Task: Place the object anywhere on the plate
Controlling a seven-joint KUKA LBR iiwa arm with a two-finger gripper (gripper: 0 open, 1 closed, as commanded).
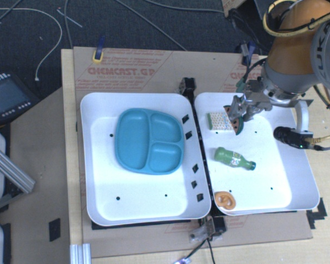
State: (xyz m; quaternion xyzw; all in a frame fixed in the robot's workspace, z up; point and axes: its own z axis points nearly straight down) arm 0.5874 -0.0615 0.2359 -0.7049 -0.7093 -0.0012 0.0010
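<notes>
Sponge (219, 121), the small green-edged pad, lies in the right bin (297, 186) just under my gripper (236, 122); I cannot tell how the jaws stand. My worry: a grab at its edge slips before reaching the blue plate (148, 142) in the left bin (99, 191).

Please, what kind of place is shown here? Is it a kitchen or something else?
Probably a robotics lab bench, not a kitchen. A robot arm reaches over two white bins clamped to a board, loose cables lie on the dark floor, and the blue plate and green bottle look like test props.
</notes>
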